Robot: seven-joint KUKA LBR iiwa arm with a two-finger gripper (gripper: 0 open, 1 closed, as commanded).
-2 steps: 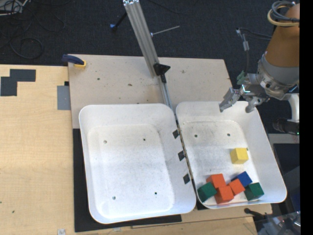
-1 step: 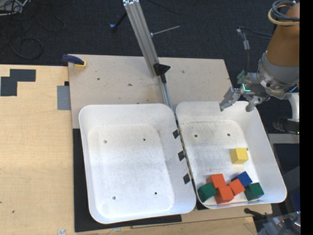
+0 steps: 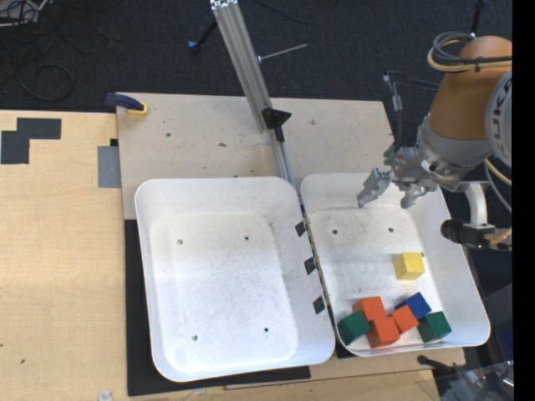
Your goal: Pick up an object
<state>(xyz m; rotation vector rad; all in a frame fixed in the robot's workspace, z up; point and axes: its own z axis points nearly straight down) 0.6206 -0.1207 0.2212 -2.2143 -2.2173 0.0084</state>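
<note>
The gripper (image 3: 391, 190) hangs over the right bin's (image 3: 468, 261) far end, fingers spread, grasping nothing. The yellow block (image 3: 410, 265) lies apart from the others: descend centred, straddle it, then close.

The arm (image 3: 468, 98) is thick and rounded, with a broad orange band above a grey wrist section. Part of a dark printed letter shows on the pale grey casing at the far right. A loop of yellowish and dark cables (image 3: 451, 48) curls over the top of the orange part, and another thin cable runs down the right side. Below the wrist sits a grey metal gripper (image 3: 391, 192) with two slim, angular fingers (image 3: 370, 190) of bare metal. A thin dark rod with a small fitting stands up just beside the wrist on its left.
</note>
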